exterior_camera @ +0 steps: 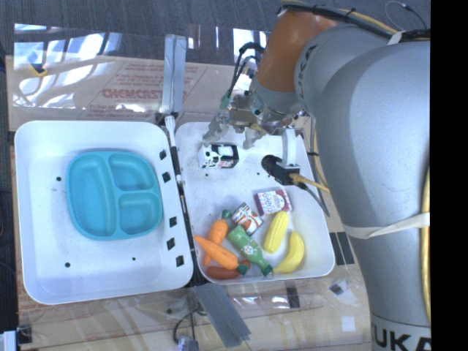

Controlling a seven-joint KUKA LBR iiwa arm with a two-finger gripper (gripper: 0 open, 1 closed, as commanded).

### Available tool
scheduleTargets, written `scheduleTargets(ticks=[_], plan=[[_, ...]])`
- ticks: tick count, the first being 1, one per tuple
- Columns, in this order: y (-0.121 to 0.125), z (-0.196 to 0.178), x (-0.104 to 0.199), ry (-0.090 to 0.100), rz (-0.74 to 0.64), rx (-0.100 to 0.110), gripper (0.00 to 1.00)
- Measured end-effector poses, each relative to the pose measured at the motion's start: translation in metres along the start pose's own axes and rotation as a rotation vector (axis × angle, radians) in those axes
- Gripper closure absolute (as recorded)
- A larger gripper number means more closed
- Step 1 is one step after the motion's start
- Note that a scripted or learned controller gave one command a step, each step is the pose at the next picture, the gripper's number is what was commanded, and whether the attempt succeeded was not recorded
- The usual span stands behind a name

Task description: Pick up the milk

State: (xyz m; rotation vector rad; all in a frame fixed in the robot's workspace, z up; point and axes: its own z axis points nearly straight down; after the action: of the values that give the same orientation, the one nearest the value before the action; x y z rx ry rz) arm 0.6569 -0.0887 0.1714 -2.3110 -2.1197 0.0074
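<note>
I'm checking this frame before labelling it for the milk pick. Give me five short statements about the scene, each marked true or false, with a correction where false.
1. The milk carton lies in the right bin. True.
2. The blue tray sits in the right bin. False: it is in the left bin.
3. The claw is above the far end of the right bin, close to the milk carton. True.
4. The banana lies beside the blue tray. False: it lies next to the corn in the right bin.
5. The milk carton is piled among the carrots. False: it lies apart from them.
</note>
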Motion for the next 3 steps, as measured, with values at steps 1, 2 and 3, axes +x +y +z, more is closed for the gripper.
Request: scheduleTargets(ticks=[1, 2, 3], plan=[[-0.004, 0.058, -0.012, 0.0, -0.019, -0.023, 0.0], [-0.004, 0.065, -0.018, -0.001, -0.075, -0.023, 0.0], [-0.009, 0.049, -0.053, -0.001, 0.05, -0.012, 0.0]])
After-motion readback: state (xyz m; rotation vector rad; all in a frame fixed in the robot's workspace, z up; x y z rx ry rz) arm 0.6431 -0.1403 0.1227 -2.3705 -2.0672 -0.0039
